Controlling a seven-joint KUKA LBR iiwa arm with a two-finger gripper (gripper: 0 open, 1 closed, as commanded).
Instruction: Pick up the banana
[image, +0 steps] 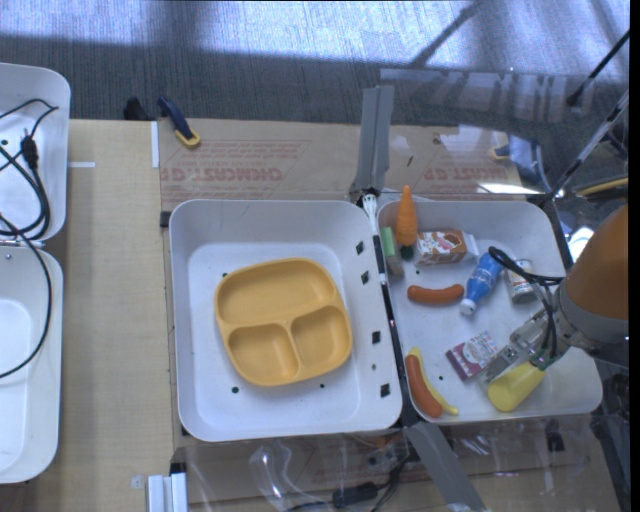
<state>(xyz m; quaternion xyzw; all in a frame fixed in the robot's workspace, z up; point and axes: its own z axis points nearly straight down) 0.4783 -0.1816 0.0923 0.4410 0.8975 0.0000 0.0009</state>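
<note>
Near the front edge of the right bin, at its left corner:
Banana: banana, yellow, lying flat just beside a red-orange sausage-shaped piece, the two touching along their length.
Banana axis: long axis runs from the bin's left wall toward the front edge; one tip points back at the divider, the other toward the front rim, curving slightly right.
Gripper: gripper low over the right bin's front-right part, well apart from the banana; I cannot tell how its claw stands, as the metal parts blur together.
Under the gripper: a yellow lemon-like object and a small red-and-white packet.
Writing: mirrored red print on the cardboard behind the bins, perhaps "CHEMCAST GP"; packet lettering too small to read.
Other contents: orange carrot, labelled pouch, second sausage, blue bottle, small can.
Left bin: left bin carries a yellow divided plate at its middle.
</note>
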